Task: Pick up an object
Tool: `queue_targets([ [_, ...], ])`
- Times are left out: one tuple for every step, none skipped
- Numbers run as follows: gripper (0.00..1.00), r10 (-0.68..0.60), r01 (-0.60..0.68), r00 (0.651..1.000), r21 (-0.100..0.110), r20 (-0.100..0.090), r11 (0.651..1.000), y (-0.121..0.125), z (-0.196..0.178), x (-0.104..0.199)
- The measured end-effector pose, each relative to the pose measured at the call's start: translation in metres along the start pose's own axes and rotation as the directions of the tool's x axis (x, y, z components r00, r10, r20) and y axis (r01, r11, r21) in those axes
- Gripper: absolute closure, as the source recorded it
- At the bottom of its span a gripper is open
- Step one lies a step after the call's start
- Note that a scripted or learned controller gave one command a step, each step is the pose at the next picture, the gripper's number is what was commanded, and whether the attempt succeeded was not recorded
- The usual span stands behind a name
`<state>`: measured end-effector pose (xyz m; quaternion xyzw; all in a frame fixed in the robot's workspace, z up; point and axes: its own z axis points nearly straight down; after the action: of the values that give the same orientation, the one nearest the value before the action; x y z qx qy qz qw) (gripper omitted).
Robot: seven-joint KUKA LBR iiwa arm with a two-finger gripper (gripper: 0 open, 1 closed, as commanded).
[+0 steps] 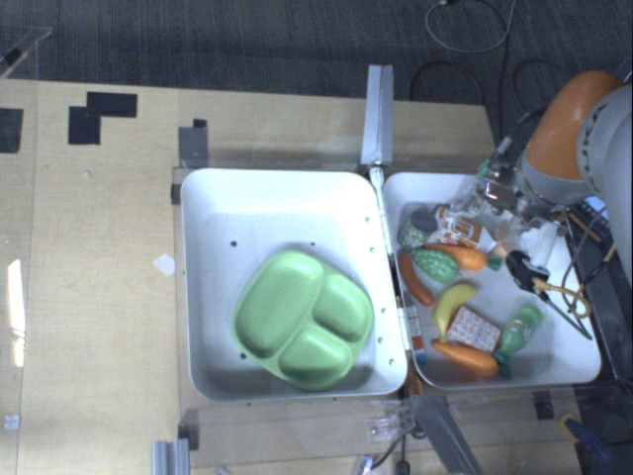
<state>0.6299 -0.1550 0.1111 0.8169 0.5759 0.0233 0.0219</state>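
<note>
From my station the pick looks not yet done. The gripper (480,211) is low over the right bin (584,364), at about 12 o'clock in it, and I see nothing lifted clear of the pile. The wrist hardware blocks my line, so I cannot tell how far it is open or whether it has hold of anything.

The nearest candidate is the small printed carton (456,230), just at the gripper's 9 o'clock and touching or nearly touching it. My judgement is that the grasp and the lift both remain.

The rest of that bin is crowded. A grey lump (419,225) lies at the carton's 9 o'clock. A green striped toy (431,263) and a carrot (468,258) lie just at its 6 o'clock, pressed together. A red-brown sausage (414,280) runs along the bin's 9 o'clock wall, and a banana (452,305) sits near the centre. A printed box (473,330), a green bottle (520,329) and a second carrot (462,358) fill the 6 o'clock end.

The carton's close neighbours could be nudged or pinched along with it.

The left bin (208,265) carries a green divided plate (305,317), well apart from the gripper.
</note>
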Motion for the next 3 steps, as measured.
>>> queue_targets([
  [0.00, -0.126, 0.126, 0.992, -0.004, 0.002, 0.992, -0.030, -0.002, -0.017],
  [0.00, -0.147, 0.147, 0.989, 0.000, 0.007, 0.989, -0.063, -0.003, 0.028],
  [0.00, -0.124, 0.124, 0.992, 0.051, 0.005, 0.991, -0.114, 0.015, -0.002],
])
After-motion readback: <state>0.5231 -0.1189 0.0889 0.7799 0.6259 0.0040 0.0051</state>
